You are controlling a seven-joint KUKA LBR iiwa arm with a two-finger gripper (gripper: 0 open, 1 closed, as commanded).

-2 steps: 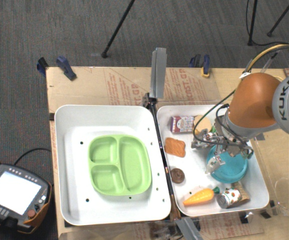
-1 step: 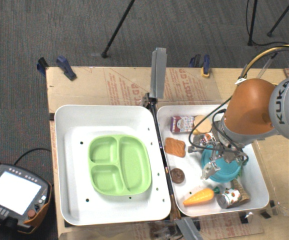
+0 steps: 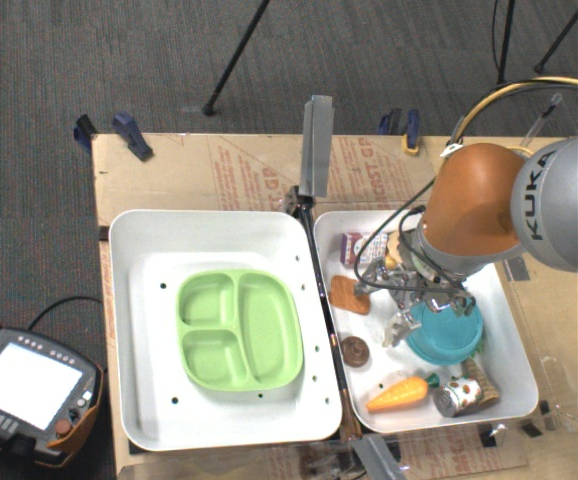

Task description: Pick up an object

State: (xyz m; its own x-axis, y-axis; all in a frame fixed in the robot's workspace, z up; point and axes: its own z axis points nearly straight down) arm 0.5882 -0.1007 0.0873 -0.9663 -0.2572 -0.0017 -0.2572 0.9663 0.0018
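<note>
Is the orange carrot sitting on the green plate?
No, the orange toy carrot lies in the right white bin, while the green divided plate sits in the left white bin.

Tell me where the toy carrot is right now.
The toy carrot lies near the front edge of the right bin, between the small brown disc and the tin can, just below the teal bowl.

Robotics lab, plywood bench with clamps, tripod legs on carpet, teach pendant
</note>
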